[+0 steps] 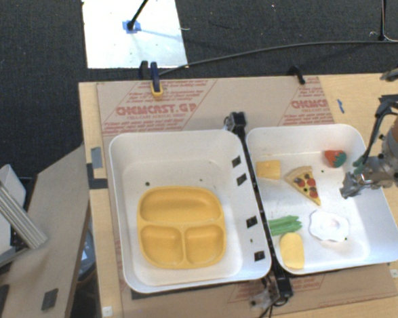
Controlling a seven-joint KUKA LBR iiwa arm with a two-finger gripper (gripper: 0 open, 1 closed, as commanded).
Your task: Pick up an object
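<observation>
Here, the flat white fried-egg toy (329,226) lies in the right white bin (381,241), just below the gripper (350,186); whether the jaws are open I cannot tell. Being so thin, it could slip from a pinch.

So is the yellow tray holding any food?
Empty. The yellow tray in the left bin shows three bare compartments; the toy food lies in the right bin.

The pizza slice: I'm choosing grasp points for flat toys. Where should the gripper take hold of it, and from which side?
Likely across the wide crust end of the flat triangular toy pizza slice, coming straight down from above. It lies flat on the right white bin floor, apart from neighbours, and the tip narrows too much.
</observation>
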